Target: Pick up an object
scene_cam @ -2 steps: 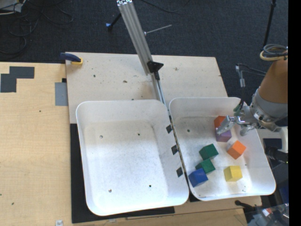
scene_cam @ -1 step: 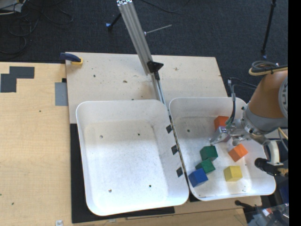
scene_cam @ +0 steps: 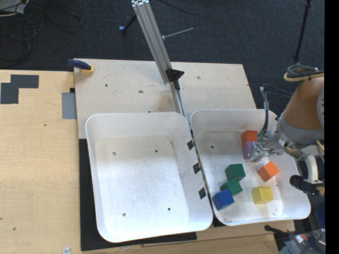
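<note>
Reaching in from right: arm, wrist bent down over right bin; gripper beside purple block, orange block; finger state indiscernible.

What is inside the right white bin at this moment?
The right white bin holds blue, yellow, two green and two orange blocks, plus a purple piece partly covered by the gripper.
</note>
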`<state>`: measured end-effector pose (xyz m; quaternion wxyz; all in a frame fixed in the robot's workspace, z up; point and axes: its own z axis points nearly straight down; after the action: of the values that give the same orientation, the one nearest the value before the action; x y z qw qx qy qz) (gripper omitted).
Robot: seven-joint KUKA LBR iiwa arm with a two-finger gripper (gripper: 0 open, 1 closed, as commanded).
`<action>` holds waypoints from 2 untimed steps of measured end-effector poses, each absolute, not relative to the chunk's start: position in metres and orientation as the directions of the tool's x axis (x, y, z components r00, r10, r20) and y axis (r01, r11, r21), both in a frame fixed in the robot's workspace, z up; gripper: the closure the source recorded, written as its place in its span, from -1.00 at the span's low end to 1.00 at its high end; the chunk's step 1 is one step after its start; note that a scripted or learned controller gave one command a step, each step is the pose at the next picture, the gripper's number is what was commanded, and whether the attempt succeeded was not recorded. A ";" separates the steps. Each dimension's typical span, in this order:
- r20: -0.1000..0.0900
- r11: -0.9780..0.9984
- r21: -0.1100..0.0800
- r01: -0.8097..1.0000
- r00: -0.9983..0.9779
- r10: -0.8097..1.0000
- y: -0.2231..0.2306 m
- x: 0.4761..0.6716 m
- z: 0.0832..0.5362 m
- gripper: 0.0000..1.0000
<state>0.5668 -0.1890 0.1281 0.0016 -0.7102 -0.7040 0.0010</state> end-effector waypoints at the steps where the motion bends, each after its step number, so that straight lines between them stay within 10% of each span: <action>1: 0.000 -0.001 0.001 1.000 0.001 1.000 -0.186 0.566 0.171 1.00; 2: -0.001 0.000 0.003 1.000 0.000 1.000 -0.187 0.567 0.218 1.00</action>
<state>0.5668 -0.1867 0.2177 -0.0014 -0.7070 -0.7073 -0.0007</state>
